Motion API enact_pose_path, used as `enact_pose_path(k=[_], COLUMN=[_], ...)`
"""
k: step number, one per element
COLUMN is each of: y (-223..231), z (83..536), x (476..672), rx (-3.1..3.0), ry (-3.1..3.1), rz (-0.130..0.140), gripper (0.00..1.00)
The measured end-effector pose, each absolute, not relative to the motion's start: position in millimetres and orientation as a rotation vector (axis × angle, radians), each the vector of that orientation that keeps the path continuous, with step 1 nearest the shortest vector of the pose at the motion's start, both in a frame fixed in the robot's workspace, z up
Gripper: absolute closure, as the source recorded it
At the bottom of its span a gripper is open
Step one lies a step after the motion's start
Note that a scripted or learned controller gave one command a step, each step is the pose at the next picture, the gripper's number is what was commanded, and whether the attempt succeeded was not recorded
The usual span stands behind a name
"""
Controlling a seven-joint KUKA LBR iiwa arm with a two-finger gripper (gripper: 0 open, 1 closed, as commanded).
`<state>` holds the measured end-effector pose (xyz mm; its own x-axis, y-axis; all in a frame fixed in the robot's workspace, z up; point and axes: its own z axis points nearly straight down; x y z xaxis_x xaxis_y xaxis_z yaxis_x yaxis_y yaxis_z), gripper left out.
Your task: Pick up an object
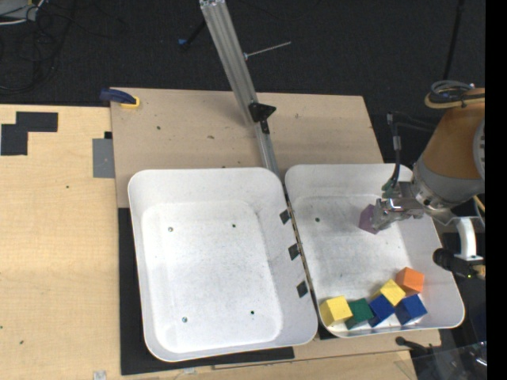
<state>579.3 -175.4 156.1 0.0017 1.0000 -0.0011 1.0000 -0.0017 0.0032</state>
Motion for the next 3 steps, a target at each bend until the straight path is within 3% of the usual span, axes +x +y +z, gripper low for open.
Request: enact_pose_path(k=[2,3], y=[-175.0,-121.1], z=[265.2,250.7], x=[578.7,584.1], rx=[2.217,2.22], ry=[2.221,2.229], rz=[0.002,-0.001], gripper=[1.0,1.0])
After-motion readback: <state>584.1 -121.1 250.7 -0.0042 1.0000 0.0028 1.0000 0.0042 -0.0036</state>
